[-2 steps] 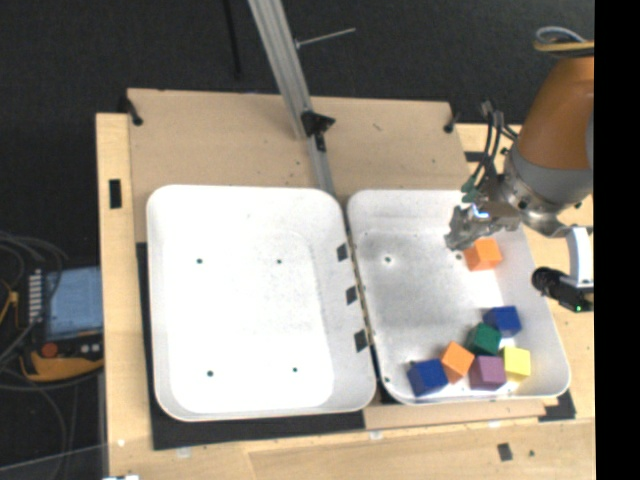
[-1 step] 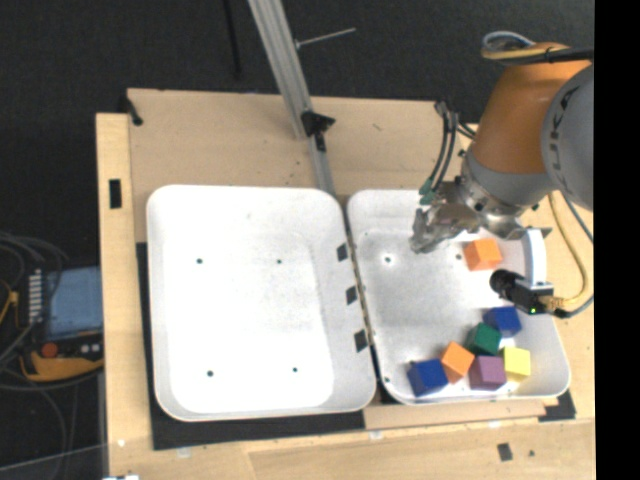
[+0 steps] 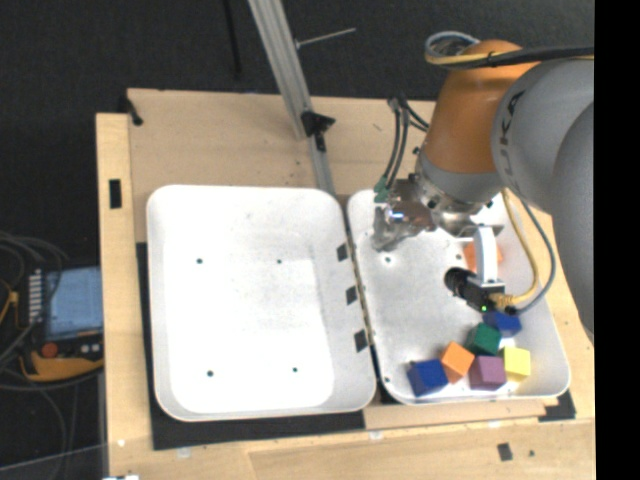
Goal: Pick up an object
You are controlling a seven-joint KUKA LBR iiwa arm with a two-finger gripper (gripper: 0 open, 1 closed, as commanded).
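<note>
The pincer (image 3: 388,230) hangs over the upper left part of the right bin (image 3: 420,268), close to its left wall, and whether it is open or closed cannot be told from this slanted view; nothing can be seen in its grasp. The things to pick lie well apart from it, huddled at about five o'clock in the same bin: a blue cube (image 3: 427,376), an orange cube (image 3: 458,360), a purple cube (image 3: 488,371), a yellow cube (image 3: 517,361), a green block (image 3: 486,339) and a second blue block (image 3: 505,321). The left bin (image 3: 250,298) sits beside it on the bench (image 3: 200,138).

The likeliest failure is a descent here onto bare floor, closing on nothing. If the arm does travel to the cluster, the cubes touch one another, so a finger may land on top of a neighbour or shove the group against the bin's lower wall. The wrist's cables (image 3: 520,268) hang near the blocks and could nudge them.
</note>
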